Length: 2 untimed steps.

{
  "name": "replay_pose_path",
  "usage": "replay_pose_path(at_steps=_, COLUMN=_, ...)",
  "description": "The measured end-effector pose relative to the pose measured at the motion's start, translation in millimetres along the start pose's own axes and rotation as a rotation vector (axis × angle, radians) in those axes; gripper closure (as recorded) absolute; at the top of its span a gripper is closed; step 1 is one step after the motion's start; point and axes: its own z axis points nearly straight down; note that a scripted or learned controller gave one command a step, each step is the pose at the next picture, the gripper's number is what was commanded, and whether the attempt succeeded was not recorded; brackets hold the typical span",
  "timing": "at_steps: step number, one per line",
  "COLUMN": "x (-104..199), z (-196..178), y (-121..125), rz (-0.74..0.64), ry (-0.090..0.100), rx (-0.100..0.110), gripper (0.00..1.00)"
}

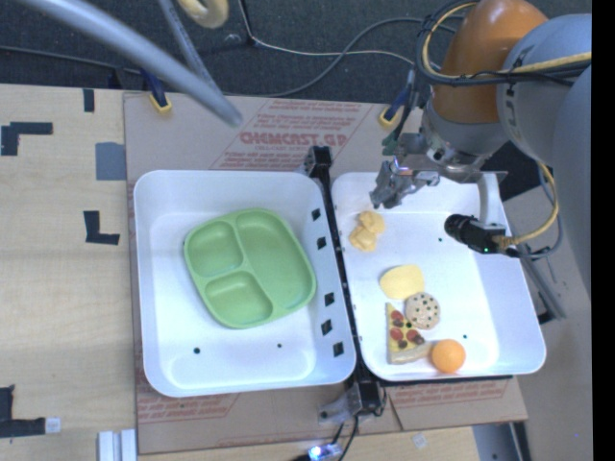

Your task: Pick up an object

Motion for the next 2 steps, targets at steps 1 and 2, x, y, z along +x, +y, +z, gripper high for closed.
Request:
replay_pose_path(at_steps=1, x=59, z=4, y=16, rz=-0.001, ry=0.0, rx=-0.001, gripper=1.0)
replay_pose_path(at_steps=2, x=113, z=17, y=14, rz=0.0, ry=0.0, rx=0.001, gripper=1.0)
